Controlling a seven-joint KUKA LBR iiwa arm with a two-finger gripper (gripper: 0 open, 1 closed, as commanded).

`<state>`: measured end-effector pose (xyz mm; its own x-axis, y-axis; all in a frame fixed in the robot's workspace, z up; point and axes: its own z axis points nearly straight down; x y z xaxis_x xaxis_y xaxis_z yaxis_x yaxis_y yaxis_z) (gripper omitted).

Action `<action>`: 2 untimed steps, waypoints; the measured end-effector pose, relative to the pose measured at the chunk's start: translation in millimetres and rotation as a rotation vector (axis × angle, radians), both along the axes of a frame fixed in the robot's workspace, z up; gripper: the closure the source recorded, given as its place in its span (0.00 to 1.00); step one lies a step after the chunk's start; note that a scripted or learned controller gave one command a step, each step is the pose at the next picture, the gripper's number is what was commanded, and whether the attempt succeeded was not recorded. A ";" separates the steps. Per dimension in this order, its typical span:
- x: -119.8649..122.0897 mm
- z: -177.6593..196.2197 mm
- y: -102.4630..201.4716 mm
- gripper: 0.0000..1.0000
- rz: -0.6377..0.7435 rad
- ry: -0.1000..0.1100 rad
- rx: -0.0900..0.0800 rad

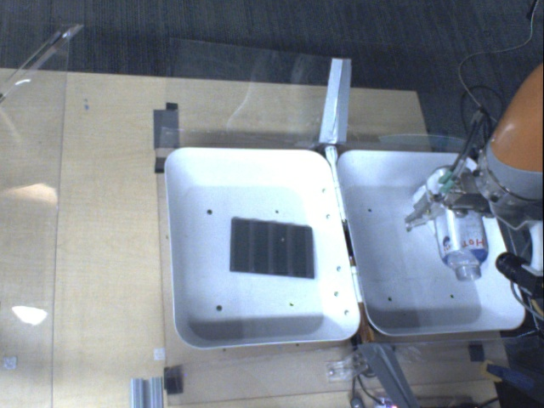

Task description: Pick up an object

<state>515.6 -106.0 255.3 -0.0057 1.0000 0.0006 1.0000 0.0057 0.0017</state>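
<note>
Lying flat, clear plastic bottle (462, 245)

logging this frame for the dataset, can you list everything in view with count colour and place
bins: 2, white, side by side on the bench
dark ridged pad: 1, black, flat in the middle of the left bin
plastic bottle: 1, clear with a red and blue label, lying in the right bin under the end effector
bench: 1, light wood
clear panel: 1, transparent, over the bench's left side
arm: 1, grey with orange band, over the right bin
end effector: 1, silver, above the bottle
</note>
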 end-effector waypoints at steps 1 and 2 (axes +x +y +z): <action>9.0 -42.1 -57.9 0.00 0.114 -0.001 -0.001; -8.8 -117.1 -70.6 0.00 0.138 0.000 0.000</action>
<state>506.9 -176.6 138.2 -0.1434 0.9897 0.0002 0.9897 0.1434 0.0017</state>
